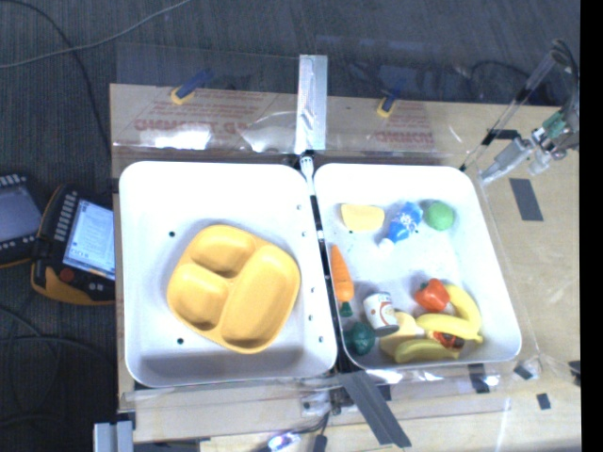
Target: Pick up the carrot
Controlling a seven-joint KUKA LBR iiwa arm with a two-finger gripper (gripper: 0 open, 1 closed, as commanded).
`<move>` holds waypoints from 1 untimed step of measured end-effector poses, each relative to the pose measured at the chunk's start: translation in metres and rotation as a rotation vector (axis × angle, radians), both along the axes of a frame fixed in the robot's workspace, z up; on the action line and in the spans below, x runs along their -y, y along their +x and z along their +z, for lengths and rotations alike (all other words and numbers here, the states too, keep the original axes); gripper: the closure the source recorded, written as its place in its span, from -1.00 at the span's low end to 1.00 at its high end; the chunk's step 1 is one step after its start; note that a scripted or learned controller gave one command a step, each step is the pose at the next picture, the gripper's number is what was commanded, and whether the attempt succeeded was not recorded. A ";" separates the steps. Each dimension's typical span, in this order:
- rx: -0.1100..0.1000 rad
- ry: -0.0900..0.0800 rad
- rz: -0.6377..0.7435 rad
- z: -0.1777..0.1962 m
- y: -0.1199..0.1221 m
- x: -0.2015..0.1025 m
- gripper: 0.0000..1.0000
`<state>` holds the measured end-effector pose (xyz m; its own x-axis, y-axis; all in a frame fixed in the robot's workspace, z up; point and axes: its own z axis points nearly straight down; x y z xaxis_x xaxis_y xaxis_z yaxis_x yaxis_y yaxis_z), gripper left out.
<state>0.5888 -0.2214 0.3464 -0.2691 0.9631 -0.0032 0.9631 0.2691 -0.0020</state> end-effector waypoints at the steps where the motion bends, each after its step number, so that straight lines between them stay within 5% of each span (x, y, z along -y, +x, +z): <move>1: -0.001 0.004 0.036 -0.180 -0.028 -0.029 -1.00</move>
